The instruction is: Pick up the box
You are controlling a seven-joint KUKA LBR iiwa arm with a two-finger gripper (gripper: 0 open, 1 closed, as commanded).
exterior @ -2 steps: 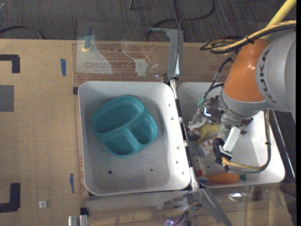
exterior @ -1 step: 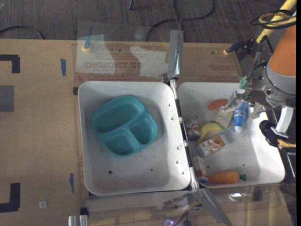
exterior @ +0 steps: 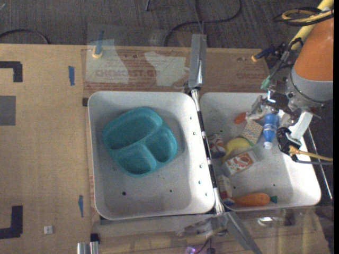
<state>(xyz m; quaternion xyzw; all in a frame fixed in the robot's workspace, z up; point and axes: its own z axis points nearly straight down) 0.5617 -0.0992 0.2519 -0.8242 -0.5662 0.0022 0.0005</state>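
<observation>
The box (exterior: 240, 162), a small white carton with a red label, lies tilted in the middle of the right bin (exterior: 302, 187). It rests just below a yellow fruit (exterior: 238, 144). My gripper (exterior: 274, 111) hangs over the upper right part of that bin, up and to the right of the box and apart from it. A blue bottle (exterior: 269, 128) sits directly beneath the gripper, and the view does not show whether it is held.
An orange carrot (exterior: 253, 199) lies near the right bin's front wall. A small can (exterior: 216, 144) and another packet (exterior: 224, 187) sit along its left wall. A teal divided plate (exterior: 140, 140) fills much of the left bin (exterior: 159, 194). A yellow cable (exterior: 312, 155) trails right.
</observation>
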